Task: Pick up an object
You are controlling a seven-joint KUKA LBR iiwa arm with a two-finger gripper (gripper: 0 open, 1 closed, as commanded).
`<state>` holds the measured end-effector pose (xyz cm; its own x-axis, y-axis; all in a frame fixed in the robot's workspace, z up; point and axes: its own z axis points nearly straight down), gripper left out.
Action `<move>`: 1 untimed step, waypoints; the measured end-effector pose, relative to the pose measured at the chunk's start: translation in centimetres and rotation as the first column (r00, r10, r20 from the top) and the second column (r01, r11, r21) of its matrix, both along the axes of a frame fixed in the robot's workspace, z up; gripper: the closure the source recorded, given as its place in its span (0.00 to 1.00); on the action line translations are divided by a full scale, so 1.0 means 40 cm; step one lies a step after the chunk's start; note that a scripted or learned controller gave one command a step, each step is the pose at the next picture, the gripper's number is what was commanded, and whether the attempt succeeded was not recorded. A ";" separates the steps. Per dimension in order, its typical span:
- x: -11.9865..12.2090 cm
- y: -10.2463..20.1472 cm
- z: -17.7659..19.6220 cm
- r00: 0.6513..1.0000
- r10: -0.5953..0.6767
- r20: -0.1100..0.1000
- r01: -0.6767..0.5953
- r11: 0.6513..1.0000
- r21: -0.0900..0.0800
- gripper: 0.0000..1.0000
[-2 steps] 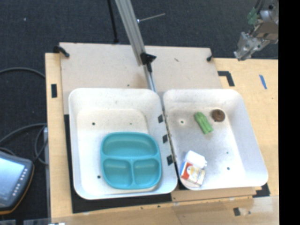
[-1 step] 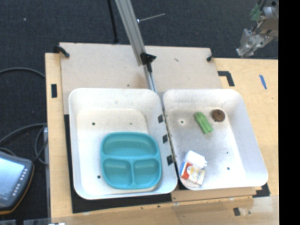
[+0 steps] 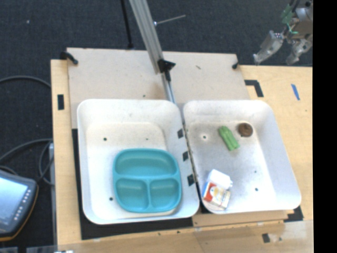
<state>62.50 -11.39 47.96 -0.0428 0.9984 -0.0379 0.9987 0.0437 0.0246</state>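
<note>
Up at the far right corner, the end effector (image 3: 281,51), hanging off past the back edge of the bench (image 3: 295,104), well apart from both bins. Open or closed? Cannot tell from this angle, too small and cluttered. Nothing visibly gripped. Down in the right bin (image 3: 274,157), three candidates: a small green piece (image 3: 228,138) lying at a slant near the middle, a round brown item (image 3: 244,129) just beside it towards the back right, and a white and red packet (image 3: 217,191) tucked against the front left corner, well apart from the other two. Over in the left bin (image 3: 95,120), a teal divided plate (image 3: 148,181) with three compartments, sitting flat towards the front right. Between the bins at the back, a slanted metal pole (image 3: 145,20) rising out of the top of the view. At the lower left, off the bench, a grey-screened device (image 3: 13,202) with cables nearby.
</note>
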 end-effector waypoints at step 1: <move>-0.128 0.016 0.195 0.999 -0.041 -0.015 0.041 0.999 0.036 0.00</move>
<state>57.39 -10.76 55.77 -0.0019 1.0000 -0.0016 0.9999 0.0019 0.0109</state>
